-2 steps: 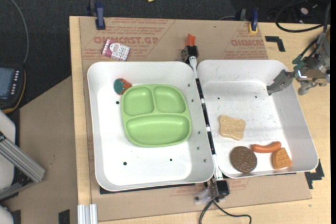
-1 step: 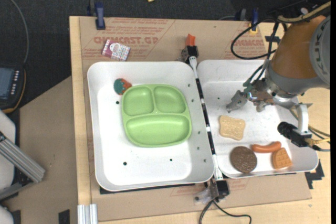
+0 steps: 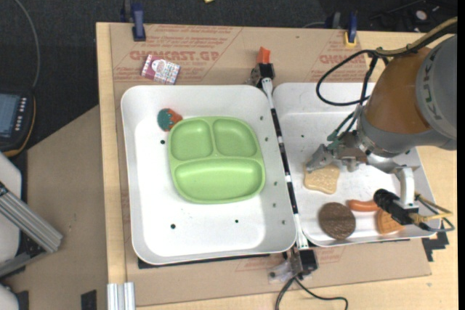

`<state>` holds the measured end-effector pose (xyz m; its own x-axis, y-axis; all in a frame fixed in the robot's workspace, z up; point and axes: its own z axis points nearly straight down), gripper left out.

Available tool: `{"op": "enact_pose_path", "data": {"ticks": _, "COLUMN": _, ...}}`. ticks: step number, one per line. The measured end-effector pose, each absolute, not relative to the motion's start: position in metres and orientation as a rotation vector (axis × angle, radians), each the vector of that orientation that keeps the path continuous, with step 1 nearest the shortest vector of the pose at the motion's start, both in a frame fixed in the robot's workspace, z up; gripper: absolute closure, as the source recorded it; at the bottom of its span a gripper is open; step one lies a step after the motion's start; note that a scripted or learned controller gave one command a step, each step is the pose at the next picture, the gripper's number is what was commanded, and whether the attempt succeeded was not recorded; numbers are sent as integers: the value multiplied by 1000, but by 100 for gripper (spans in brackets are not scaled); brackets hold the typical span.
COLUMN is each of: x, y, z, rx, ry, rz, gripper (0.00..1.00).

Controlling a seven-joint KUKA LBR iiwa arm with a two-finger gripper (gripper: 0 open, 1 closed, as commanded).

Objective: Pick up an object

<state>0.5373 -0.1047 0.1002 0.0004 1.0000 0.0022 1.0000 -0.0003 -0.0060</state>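
Observation:
In the right bin [image 3: 309, 109] lie a tan toast-shaped piece [image 3: 322, 181], a brown round patty [image 3: 337, 220], an orange-red sausage [image 3: 361, 205] and a small orange piece [image 3: 389, 224]. My gripper [image 3: 332, 158] hangs over the right bin, just above the far edge of the tan piece. It is open, with nothing between its fingers. The grey and orange arm covers the bin's right side.
The left bin [image 3: 145, 185] holds a green divided plate [image 3: 215, 158] and a small red and green object [image 3: 170, 118] at the plate's far left corner. A black divider runs between the bins. A small packet [image 3: 160, 68] lies on the bench behind the left bin.

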Motion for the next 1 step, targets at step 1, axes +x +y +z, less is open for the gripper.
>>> {"op": "enact_pose_path", "data": {"ticks": 1, "x": 525, "y": -110, "z": 87, "rx": -2227, "ry": -2222, "rz": -8, "gripper": 0}}
